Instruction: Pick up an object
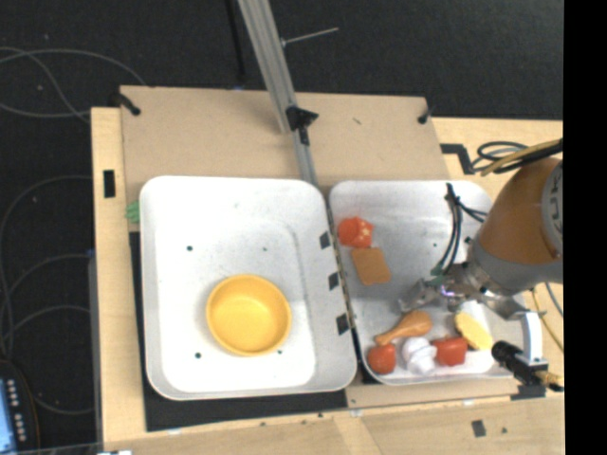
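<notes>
Dark flooring with loose cables surrounds a tan bench (237, 131) that carries two shallow white bins side by side. A slanted metal rail (270, 55) crosses the bench from the top toward the seam between the bins.

Left bin (190, 216): holds one yellow bowl (248, 314), upright, in the lower middle area.

Right bin (398, 216): near its left wall lies a red tomato-like piece (355, 231), with a tan bread-like slab (371, 266) just below it. Along the lower wall, left to right, lie a small red piece (382, 357), a tan drumstick-shaped item (405, 328), a white rounded item (417, 354), a red block (451, 351) and a yellow banana-like piece (473, 331).

The gripper (438, 293) hangs over the right bin, just above the drumstick-shaped item and beside the banana-like piece. Whether it is parted or closed cannot be determined; no object is visibly held. The arm's orange band (522, 218) sits at the right.
</notes>
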Motion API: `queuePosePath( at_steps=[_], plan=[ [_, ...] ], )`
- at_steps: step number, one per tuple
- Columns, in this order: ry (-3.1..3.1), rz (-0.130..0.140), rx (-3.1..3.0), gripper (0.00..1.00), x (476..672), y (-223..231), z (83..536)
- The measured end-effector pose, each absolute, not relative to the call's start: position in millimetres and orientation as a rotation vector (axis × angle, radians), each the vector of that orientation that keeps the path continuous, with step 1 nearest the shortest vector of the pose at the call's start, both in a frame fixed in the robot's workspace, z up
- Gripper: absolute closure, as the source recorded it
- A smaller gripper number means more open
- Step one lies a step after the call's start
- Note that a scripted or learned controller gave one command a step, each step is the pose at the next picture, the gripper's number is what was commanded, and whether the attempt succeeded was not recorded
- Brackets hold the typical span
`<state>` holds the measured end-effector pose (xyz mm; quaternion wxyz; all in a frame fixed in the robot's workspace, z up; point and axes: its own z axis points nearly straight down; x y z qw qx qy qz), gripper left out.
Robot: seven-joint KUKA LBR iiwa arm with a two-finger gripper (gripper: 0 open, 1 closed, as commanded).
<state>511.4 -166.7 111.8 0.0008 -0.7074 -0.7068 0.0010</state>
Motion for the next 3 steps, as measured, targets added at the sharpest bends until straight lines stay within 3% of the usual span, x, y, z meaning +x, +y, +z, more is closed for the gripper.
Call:
queuePosePath(
  at_steps=[1, 2, 3],
  plan=[
    [-2.22, 0.003, -2.224, 0.0, 511.4, -168, 100],
    [-2.216, -0.003, -2.232, 1.0, 512.7, -169, 112],
    [-2.226, -0.001, -2.22, 1.0, 517.7, -166, 154]
  ],
)
